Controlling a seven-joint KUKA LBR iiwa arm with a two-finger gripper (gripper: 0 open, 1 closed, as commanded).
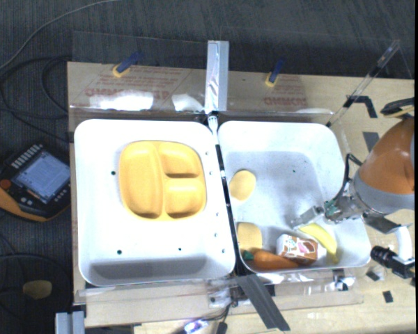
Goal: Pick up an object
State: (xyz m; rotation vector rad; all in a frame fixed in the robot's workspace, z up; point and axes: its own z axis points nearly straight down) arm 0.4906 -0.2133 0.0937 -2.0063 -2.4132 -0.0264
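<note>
We're at the bench with two white bins side by side. Left bin carries only a yellow divided tray, flat, near the middle. Right bin has all the small stuff, bunched along the near wall.

The arm comes in from the right over the right bin's far-right side. The gripper sits low, just above the banana, maybe touching its top end; we can't tell which. Finger state: we can't tell at this resolution, metal bits blur together. Nothing visibly between them, so we don't call a hold.

Likely target, our judgement: the banana. It leans against a small carton with a red-and-white label, and the carton touches a carrot lying along the near wall. A pale yellow bun-like piece sits just left of the carton; a round yellow piece sits apart, near the divider.

Risks:
- Banana is curved and tilted, so a close on the tip may squirt it out sideways.
- Cluster is tight. A finger could land on the carton and push it instead, or pinch two things.
- Pile is hard against the near wall and right corner; a low approach could clip the bin rim.
- A lift with a tip-only grasp may let the banana swing and drop.
</note>
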